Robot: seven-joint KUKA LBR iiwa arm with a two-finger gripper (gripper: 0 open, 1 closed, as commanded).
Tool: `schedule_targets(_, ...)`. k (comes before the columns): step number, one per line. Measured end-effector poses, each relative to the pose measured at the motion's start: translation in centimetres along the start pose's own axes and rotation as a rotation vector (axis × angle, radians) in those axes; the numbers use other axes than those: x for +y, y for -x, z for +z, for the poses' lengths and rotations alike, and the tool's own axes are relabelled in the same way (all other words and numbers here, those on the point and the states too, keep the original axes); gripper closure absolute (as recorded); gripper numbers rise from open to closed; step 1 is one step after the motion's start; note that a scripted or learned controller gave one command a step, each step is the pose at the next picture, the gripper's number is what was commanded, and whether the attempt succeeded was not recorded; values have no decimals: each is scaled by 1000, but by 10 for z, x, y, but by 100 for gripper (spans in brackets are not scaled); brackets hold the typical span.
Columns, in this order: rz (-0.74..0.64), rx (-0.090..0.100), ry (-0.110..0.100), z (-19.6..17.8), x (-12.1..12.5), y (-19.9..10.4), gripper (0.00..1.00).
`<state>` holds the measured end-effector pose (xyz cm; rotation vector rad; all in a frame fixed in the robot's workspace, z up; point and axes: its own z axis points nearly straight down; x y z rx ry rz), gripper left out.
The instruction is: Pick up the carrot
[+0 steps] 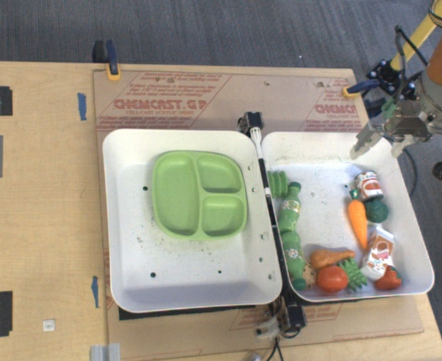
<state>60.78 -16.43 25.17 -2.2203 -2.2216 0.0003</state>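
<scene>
Lying near right bin's [420,224] right wall (toys crowd below), carrot [357,222] untouched; gripper [377,143] above far rim, fingers spread, holding nothing.

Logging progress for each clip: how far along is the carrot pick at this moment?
Nothing looks done yet. The carrot lies in the right bin, between a small red-and-white bottle and a carton. In hand: the claw hangs over that bin's far right corner, apart from the carrot, with nothing between its fingers. Left: moving over the carrot, descending, gripping and lifting. The green plate sits in the left bin.
</scene>
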Motion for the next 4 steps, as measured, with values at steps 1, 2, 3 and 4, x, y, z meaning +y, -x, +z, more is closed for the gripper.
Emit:
schedule_targets(1, 65, 0, -1, 125, -43, -21, 0)
schedule_targets(2, 143, 2, 4, 162, -55, -17, 0)
schedule_targets(3, 142, 4, 13, 150, -52, -19, 100)
schedule_targets(4, 282, 0, 1, 46, -10, -100, 100)
